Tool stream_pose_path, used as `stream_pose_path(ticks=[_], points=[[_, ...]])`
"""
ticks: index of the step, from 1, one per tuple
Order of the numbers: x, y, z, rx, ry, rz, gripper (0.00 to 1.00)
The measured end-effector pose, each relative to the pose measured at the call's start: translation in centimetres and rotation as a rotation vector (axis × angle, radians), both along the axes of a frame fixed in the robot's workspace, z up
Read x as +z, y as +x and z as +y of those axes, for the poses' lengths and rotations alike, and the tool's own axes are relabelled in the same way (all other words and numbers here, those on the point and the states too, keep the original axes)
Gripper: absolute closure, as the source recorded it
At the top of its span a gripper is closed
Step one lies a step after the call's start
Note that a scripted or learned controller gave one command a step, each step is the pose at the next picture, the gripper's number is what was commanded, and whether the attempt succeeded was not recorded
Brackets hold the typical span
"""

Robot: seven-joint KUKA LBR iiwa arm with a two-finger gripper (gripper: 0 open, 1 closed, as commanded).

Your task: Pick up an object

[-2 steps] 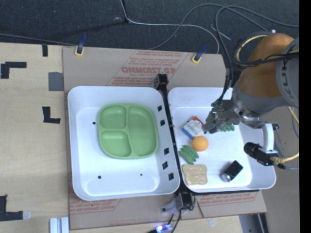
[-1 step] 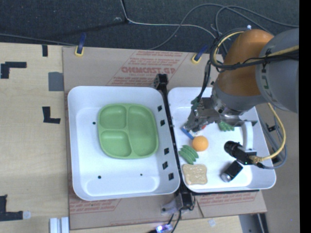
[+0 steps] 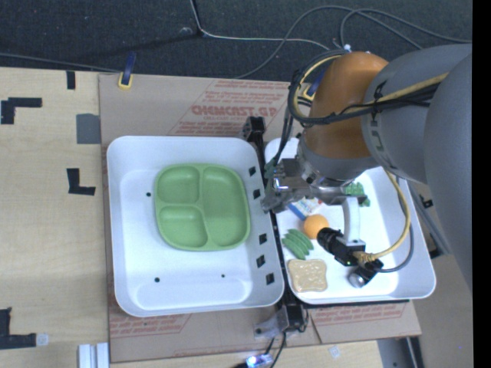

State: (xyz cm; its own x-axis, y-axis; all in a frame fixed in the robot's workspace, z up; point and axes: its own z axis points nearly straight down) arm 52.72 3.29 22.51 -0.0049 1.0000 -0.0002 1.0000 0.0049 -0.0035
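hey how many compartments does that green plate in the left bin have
4. The green plastic divided plate has two compartments at its far side and two at its near side, the near-left one smallest. None looks hidden.

Right bin [image 3: 410,282] holds the loose items, bunched toward its left wall and front edge. Orange ball [image 3: 314,225], round, sits mid-bin. Green leafy toy piece [image 3: 297,243] lies flat just left of and below it, close to the left wall. Tan toast-shaped slice [image 3: 308,275] lies flat near the front-left corner. Small green item [image 3: 357,192] farther back, partly hidden, shape unclear. Left bin [image 3: 123,221] carries a green divided plate [image 3: 202,206], four compartments, lying flat at centre.
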Motion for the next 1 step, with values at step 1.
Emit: stream_pose_path(ticks=[1], points=[[-1.12, -0.04, 5.69, 0.001, 0.000, 0.000, 1.00]])
